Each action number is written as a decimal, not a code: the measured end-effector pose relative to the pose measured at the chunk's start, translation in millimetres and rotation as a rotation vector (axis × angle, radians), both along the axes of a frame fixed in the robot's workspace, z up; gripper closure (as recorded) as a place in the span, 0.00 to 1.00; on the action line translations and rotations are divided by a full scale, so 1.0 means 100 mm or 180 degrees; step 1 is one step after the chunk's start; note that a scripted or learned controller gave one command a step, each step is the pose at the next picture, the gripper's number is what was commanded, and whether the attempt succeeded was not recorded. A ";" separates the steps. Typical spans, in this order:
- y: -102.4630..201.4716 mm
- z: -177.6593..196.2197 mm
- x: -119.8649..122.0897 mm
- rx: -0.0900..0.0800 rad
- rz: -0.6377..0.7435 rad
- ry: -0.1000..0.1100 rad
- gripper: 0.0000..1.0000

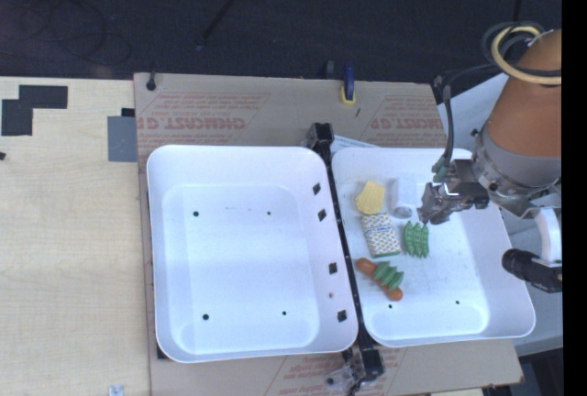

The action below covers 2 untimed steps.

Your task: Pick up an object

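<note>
The right bin holds a yellow block, a white patterned packet, a green ridged piece, a white cup-like object and an orange carrot with green leaves. My gripper hangs over the right bin, just above and to the right of the green ridged piece and beside the white object. I see nothing held between its fingers.
The left bin lies beside the right one, with a black divider clip strip between them. Both rest on a cardboard sheet. A blue-and-yellow clamp stands at the back edge. The arm's orange band rises at right.
</note>
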State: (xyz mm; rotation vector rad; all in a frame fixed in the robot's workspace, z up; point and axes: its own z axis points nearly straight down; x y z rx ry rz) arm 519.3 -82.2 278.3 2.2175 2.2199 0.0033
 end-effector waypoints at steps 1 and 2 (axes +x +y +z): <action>-0.22 -0.66 -0.47 0.0012 -0.0013 0.0048 1.00; 0.24 0.06 0.34 0.0004 0.0020 -0.0013 1.00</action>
